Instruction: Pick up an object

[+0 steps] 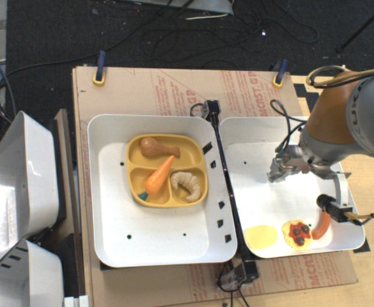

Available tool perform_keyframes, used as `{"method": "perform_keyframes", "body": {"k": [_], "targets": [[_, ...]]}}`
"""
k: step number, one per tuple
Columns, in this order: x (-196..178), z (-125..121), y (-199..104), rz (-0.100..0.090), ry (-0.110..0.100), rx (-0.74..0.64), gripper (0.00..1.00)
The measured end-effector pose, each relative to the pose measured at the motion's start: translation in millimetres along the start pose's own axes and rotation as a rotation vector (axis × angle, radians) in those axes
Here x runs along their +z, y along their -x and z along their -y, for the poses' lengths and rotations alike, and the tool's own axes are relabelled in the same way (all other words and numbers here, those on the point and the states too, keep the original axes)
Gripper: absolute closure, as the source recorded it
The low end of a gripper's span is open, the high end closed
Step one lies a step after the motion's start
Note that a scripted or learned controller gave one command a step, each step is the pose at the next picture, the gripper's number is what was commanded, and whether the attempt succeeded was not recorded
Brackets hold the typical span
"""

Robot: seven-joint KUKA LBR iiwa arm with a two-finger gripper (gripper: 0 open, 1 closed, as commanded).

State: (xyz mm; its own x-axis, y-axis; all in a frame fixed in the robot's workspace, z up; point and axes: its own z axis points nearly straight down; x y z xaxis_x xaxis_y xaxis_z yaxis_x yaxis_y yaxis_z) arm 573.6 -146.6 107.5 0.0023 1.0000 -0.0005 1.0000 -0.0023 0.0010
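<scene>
On my feed the arm [340, 120] comes in from the R and bends down over the R bin [257, 128]. The tool [277, 173] sits low over the bare white floor in the bin's far-middle part. I can't tell from this angle whether it's wide or narrow, and I see nothing held in it.

Pickable stuff in the R bin is all along the near edge, well apart from the tool:
- flat pale-yellow disc [261, 236], near-L part of the bin
- small red-and-yellow toy food piece [297, 233], just R of the disc, exact type unclear
- orange-red sausage-shaped piece [322, 225], tilted, just beside the red-and-yellow piece on its R, may be touching it

The L bin [155, 242] has a yellow 3-compartment plate [130, 165] in its far half:
- toy drumstick [158, 148], lying in the far compartment
- toy carrot [160, 176], near-L compartment, laid diagonally w/ tip pointing at the divider and green end toward the near-L rim
- pale curled piece [188, 184], near-R compartment, prob. a shrimp

Both bins sit side by side on the cardboard-covered worktop [174, 88]. Two clamps, one L [99, 69] and one R [280, 73], grip its far edge.
</scene>
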Motion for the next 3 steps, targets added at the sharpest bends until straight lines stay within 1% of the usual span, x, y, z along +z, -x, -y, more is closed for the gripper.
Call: {"method": "perform_keyframes", "body": {"k": [1, 2, 3], "targets": [[-45.5, 2.1, 7.0, 0.001, 0.004, 0.000, 1.00], [-102.4, -1.4, 17.6, 0.002, 0.006, -0.001, 1.00], [-119.4, -2.1, 17.9, 0.001, 0.002, -0.004, 1.00]]}}
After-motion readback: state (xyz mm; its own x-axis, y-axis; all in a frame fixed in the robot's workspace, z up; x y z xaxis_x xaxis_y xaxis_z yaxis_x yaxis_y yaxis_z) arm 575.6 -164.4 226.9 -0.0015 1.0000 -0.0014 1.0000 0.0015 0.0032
